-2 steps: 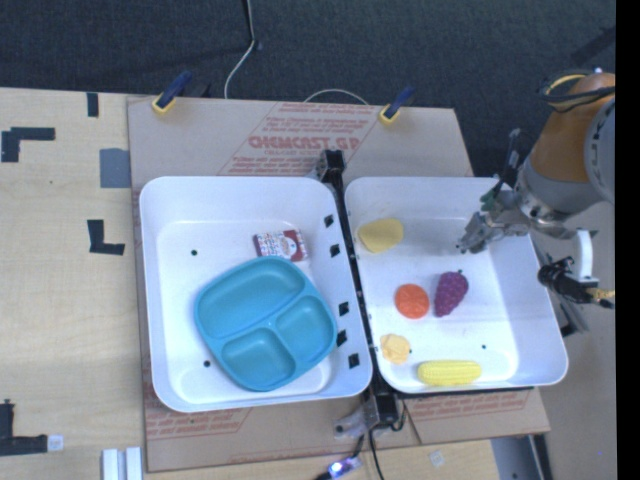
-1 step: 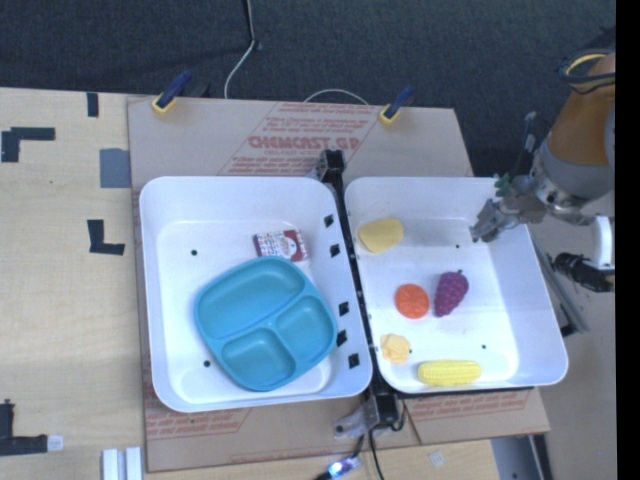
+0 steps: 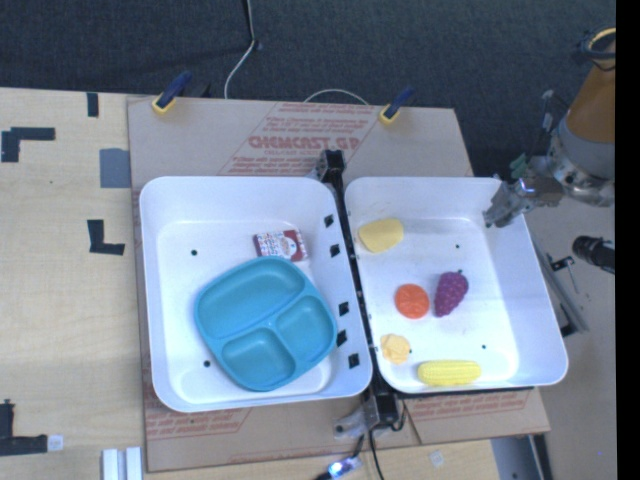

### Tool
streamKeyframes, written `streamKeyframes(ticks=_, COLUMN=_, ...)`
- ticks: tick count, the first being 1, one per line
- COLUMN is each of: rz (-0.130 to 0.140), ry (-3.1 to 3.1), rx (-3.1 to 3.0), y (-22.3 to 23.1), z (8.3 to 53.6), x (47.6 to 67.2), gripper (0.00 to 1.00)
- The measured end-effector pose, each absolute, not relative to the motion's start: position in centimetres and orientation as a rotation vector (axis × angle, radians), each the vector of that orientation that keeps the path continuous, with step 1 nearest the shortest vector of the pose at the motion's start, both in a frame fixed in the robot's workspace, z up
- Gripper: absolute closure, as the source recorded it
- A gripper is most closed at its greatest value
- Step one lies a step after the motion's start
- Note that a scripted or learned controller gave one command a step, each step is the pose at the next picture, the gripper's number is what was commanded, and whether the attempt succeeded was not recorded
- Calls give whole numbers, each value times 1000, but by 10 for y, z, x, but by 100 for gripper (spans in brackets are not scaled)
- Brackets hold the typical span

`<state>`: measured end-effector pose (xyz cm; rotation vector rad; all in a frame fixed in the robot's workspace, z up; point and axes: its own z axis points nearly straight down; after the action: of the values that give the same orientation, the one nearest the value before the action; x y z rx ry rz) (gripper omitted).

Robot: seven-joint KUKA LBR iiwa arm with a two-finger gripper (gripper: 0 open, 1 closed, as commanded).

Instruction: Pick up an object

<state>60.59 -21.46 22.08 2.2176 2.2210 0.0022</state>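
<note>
gripper point(image 3: 503, 208) hovers over right bin's point(image 3: 530, 298) far right rim.

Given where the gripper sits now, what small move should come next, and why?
Probably shift the gripper inward over the right bin, toward the purple grapes. It sits at the bin's far right rim, beside no object, and the grapes look nearest.

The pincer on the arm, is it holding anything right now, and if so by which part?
Nothing is held. The pincer sits at the upper right rim of the right bin, with no object between its fingers. The toy food lies loose in that bin.
</note>
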Motion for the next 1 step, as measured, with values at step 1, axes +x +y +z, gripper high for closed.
streamKeyframes(ticks=1, rz=1, ry=2230, rx=2216, y=-155, z=212, x=607, gripper=100)
